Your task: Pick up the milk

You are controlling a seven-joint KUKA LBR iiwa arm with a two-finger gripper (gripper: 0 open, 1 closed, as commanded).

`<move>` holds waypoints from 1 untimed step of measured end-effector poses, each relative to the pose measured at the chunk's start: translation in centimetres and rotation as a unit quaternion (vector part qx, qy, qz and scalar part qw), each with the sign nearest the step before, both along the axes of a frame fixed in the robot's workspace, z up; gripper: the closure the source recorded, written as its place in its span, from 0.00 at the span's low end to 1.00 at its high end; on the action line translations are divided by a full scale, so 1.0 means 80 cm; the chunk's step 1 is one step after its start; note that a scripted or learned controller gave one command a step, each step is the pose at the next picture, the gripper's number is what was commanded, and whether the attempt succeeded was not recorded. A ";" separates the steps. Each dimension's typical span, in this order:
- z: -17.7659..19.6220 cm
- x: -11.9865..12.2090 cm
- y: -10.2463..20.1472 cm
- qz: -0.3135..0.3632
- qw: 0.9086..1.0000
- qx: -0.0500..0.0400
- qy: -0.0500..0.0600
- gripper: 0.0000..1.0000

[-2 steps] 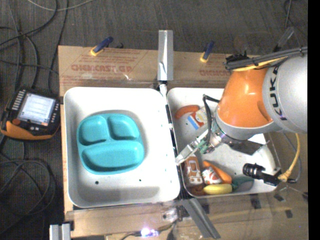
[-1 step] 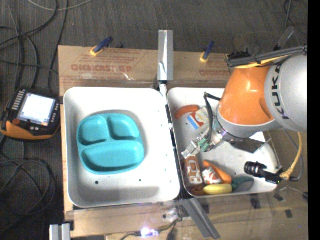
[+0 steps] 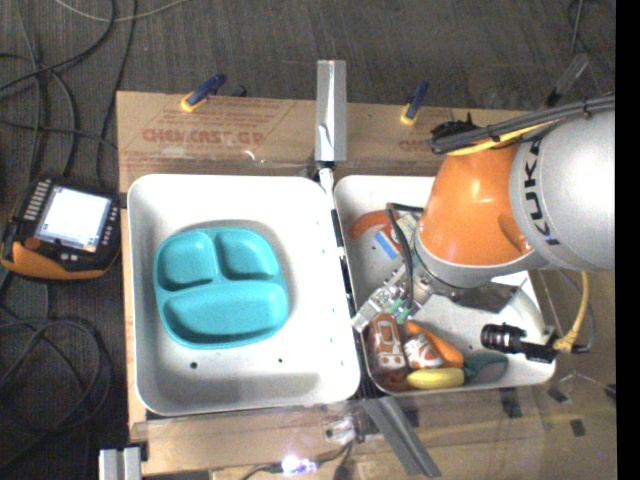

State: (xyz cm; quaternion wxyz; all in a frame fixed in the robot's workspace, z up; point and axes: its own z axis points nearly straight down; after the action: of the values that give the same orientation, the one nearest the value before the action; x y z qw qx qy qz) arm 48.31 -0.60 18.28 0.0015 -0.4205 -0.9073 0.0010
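Camera view: arm [image 3: 520,203] is over the right bin [image 3: 350,203]
Gripper [image 3: 392,303]: low in the bin; can't tell its opening or any hold
Milk [image 3: 385,343]: likely the small brown-and-white carton just below the gripper, lying flat beside a carrot [image 3: 440,346] and banana [image 3: 435,378]
Progress: judged not lifted yet; grasp and raise remain
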 end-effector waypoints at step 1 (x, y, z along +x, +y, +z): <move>0.228 0.067 -0.088 0.047 0.999 -0.001 -0.003 1.00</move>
State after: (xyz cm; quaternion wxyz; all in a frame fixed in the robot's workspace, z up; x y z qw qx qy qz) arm 53.63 -7.66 36.53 -0.0016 -0.3773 -0.9261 0.0010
